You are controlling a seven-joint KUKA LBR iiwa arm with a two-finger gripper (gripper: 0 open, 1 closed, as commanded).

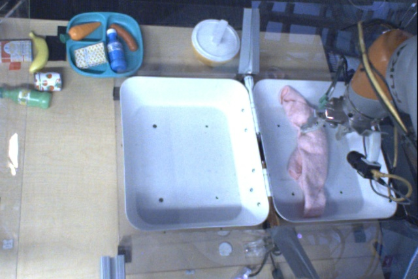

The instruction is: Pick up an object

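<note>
Pink cloth [307,153] lies just beside end effector [324,115]

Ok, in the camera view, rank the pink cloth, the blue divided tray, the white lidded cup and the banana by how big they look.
1. pink cloth, largest
2. blue divided tray
3. white lidded cup
4. banana, smallest

The cloth and tray look close in area, so their order is unsure.

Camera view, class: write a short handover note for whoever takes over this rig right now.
Gripper: low over the right bin, at the pink cloth's right edge; grip state cannot be judged.
Pink cloth: lies stretched along the right bin's floor.
Left bin: beside it.
Done: arm has reached the cloth.
Left: confirm a grasp, then lift the cloth.
</note>
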